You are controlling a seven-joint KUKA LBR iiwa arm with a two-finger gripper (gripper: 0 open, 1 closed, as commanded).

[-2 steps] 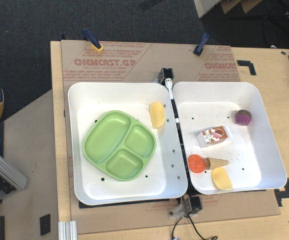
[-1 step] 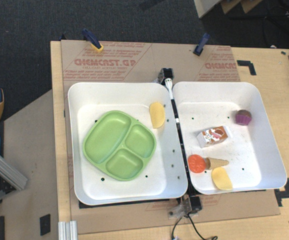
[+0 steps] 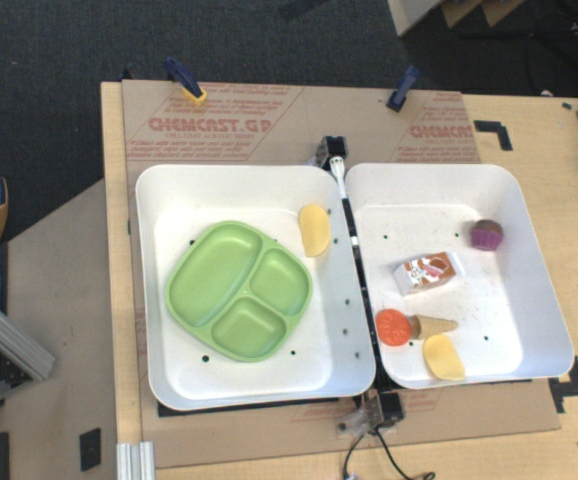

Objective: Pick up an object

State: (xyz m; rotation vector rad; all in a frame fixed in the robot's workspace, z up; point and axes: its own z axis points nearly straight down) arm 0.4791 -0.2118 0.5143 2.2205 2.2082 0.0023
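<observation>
Nearest me, in the right bin (image 3: 514, 313), a yellow toy food piece (image 3: 444, 357) is lying at 6 o'clock, touching the toy ice-cream cone (image 3: 416, 327) just beyond it, whose orange scoop is pointing to 9 o'clock. A white and red packet (image 3: 428, 272) is sitting near the middle. A purple ball-like fruit (image 3: 486, 234) is resting at 2 o'clock. In the left bin (image 3: 159, 218), a green divided plate (image 3: 239, 290) is lying in the centre, with a second yellow piece (image 3: 314, 229) at 2 o'clock. Farthest off, two blue clamps (image 3: 185, 80) are gripping the cardboard-covered tabletop (image 3: 299, 118). I cannot tell how my fingers are set.
</observation>
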